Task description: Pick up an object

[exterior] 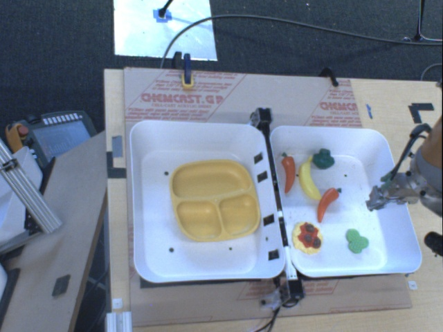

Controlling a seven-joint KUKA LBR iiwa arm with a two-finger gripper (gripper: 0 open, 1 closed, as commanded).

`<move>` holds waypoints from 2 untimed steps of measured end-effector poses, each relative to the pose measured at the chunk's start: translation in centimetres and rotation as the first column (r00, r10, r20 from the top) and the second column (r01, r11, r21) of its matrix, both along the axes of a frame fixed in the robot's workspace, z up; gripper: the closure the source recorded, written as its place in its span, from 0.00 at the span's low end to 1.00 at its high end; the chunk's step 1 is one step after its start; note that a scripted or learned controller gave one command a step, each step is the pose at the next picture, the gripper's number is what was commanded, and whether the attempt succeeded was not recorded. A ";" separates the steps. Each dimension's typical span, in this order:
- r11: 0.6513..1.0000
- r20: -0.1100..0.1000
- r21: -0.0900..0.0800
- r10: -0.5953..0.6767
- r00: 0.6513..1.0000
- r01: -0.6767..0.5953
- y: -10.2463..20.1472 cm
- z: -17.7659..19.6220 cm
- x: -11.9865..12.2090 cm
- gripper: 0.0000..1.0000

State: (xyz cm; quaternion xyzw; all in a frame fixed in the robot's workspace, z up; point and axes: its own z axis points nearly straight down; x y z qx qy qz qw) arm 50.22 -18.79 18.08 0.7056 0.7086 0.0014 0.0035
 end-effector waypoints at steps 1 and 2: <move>1.000 0.001 0.000 0.001 1.000 -0.001 0.4 5.6 1.1 1.00; 1.000 0.001 0.000 0.001 1.000 -0.001 0.4 11.0 1.3 1.00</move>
